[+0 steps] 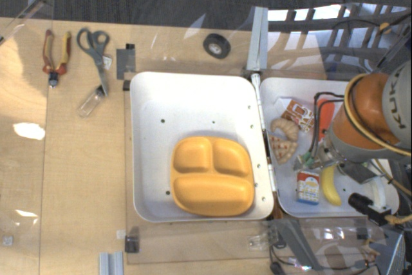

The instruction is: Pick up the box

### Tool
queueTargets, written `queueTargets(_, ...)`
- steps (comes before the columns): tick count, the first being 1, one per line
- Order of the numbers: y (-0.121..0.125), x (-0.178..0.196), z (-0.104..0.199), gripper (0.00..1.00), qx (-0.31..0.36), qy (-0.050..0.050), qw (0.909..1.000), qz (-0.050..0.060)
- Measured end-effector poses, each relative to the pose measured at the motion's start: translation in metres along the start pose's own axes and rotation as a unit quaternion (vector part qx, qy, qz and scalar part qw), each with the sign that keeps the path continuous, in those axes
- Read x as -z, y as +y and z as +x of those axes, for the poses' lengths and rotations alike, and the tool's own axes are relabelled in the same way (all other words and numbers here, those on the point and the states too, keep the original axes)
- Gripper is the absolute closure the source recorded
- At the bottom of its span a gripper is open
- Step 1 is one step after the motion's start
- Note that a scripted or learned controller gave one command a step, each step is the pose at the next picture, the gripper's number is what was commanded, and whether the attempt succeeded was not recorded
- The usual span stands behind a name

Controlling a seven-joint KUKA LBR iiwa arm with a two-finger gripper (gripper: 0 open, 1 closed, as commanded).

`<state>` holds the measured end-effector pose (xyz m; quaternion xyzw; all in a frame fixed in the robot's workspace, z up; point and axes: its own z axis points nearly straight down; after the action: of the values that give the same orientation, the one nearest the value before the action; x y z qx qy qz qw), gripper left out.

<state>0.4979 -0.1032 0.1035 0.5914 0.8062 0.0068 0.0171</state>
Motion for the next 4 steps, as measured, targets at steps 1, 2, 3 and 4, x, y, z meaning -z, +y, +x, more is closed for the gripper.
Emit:
queueTargets(1,0.0,0.0,0.0,0.0,0.0,0.0,1.0,0.0)
queueTargets(2,-0.001,-0.012,0.012,0.0,-0.109,0.003,0.994,0.006)
queueTargets(3,0.002,0.0,0.011,1.0,-0.108,0.001,0.9942,0.001)
queueTargets(4,0.002,0.0,0.011,0.0,-0.108,0.001,0.9942,0.001)
